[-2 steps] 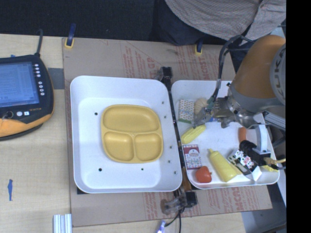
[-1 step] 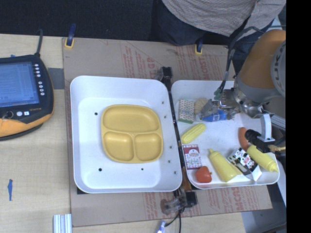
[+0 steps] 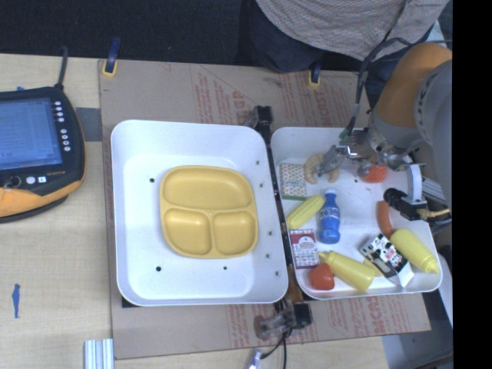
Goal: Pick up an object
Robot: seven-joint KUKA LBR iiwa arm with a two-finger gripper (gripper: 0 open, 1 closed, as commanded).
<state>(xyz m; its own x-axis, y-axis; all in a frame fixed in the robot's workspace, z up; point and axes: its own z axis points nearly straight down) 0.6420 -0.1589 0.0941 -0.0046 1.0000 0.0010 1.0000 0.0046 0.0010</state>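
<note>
Bright, even light; slightly soft focus

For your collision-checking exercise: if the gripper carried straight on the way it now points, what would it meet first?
Probably the tan cookie-like item, just left of the gripper in the right bin. Depth is unclear from above, so it may pass over it.

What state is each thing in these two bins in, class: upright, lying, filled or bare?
Yellow tray: lying flat in the left bin, compartments bare.
Blue bottle: lying on its side.
Corn cob: lying slantwise.
Yellow squeeze bottle: lying down.
Gripper: low over the right bin's far end.
Handheld screen: lit.
</note>
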